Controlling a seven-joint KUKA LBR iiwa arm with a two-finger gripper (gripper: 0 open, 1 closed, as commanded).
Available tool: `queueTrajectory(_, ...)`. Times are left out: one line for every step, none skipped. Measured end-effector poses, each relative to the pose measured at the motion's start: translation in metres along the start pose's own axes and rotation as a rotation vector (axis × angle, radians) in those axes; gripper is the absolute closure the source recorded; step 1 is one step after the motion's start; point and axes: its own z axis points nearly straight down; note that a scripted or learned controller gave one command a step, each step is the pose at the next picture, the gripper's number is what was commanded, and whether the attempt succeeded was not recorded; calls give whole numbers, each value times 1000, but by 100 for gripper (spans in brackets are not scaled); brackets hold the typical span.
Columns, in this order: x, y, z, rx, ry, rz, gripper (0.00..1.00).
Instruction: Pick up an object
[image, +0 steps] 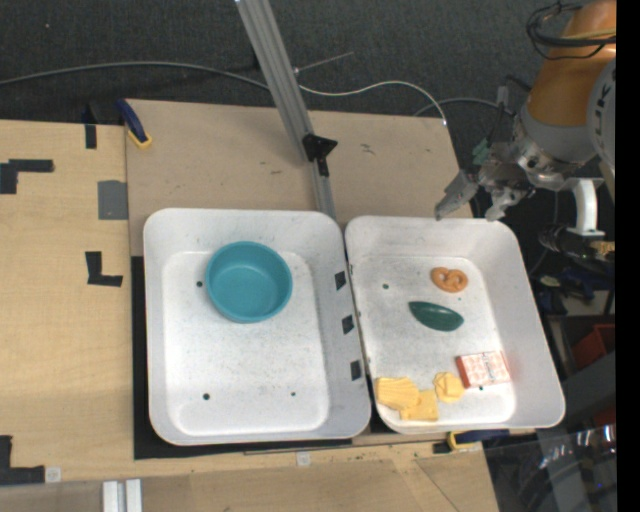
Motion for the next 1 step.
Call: queueTrajectory(0, 0, 0, 0, 0, 0, 0)
